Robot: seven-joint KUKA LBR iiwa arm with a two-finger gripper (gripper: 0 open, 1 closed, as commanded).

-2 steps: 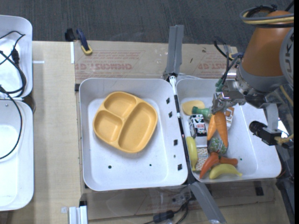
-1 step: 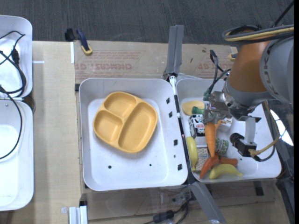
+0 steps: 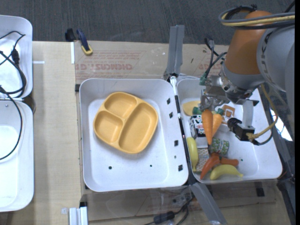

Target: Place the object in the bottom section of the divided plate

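Note:
The yellow divided plate [image 3: 125, 121] lies in the left bin [image 3: 89, 139], with two small sections on its left and one large section on its right. My gripper [image 3: 206, 106] hangs over the back of the right bin [image 3: 262, 165]. It is shut on the wide end of an orange toy carrot [image 3: 207, 128], which points down toward the bin's front. The carrot overlaps the other toys beneath it. The plate is well to the gripper's left, across the wall between the bins.
Several toys lie in the right bin: a yellow banana [image 3: 226, 173], a red-orange carrot [image 3: 209, 165], a yellow piece [image 3: 192, 151], a green packet [image 3: 219, 146]. Black cables [image 3: 243, 130] hang off the wrist. A grey post [image 3: 175, 50] stands behind the bins.

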